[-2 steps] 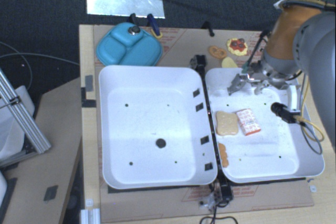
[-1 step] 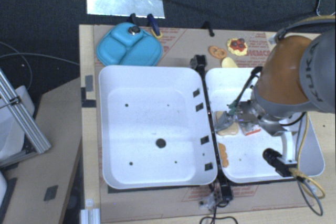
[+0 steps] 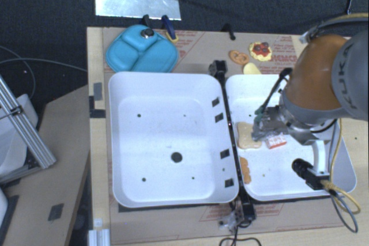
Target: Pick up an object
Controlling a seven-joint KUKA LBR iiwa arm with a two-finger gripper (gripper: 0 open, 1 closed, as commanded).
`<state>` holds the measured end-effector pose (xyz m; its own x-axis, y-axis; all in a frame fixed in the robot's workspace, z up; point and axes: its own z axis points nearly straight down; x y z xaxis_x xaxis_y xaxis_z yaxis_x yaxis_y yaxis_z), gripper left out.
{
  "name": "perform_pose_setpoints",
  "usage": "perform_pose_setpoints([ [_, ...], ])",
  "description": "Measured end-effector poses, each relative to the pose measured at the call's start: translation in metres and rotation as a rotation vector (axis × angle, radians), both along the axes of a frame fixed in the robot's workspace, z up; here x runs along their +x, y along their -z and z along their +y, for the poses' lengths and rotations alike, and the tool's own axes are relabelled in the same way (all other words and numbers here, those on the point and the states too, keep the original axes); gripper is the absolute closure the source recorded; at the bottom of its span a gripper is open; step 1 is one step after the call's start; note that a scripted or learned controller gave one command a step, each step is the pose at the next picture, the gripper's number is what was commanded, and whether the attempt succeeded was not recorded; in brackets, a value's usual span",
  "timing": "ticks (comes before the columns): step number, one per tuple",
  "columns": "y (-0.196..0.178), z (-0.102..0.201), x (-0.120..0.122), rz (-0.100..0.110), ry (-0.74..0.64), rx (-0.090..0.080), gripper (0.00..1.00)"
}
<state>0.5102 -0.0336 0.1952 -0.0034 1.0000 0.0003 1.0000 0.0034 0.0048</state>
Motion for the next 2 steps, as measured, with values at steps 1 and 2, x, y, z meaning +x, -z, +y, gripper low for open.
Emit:
perform_pose_setpoints([
  [1,-0.069,0.016,-0.023,-0.003,-0.003,0.000,1.00],
  [2,0.010,0.035,-0.025,0.010,0.001,0.001,1.00],
])
